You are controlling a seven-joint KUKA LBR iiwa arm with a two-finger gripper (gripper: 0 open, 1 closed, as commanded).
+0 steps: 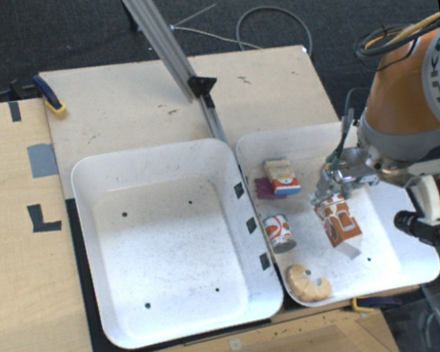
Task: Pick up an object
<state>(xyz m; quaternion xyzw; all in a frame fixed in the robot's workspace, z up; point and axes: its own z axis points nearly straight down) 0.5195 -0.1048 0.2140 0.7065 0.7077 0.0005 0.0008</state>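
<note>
The arm enters from 3 o'clock and its gripper (333, 186) sits over the right bin (404, 265), directly above the top end of an orange-and-white carton (340, 222). The carton looks tilted and seems to hang just under the gripper, with a grey shadow on the bin floor at its 6 o'clock, which suggests it may be lifted clear; I cannot tell whether the tool is apart, together or clamped on the carton, so the grasp stays unconfirmed. 3 other items lie in the same bin: a small box with a red and blue label (282, 177) at 10 o'clock from the gripper, a red-and-white can (278, 233) at 8 o'clock, and a tan pastry-like piece (308, 283) near the bin's lower edge at 7 o'clock. The left bin (96, 235) holds nothing I can make out. By my judgement the approach is done, while a secure, visible lift is left to prove.
</note>
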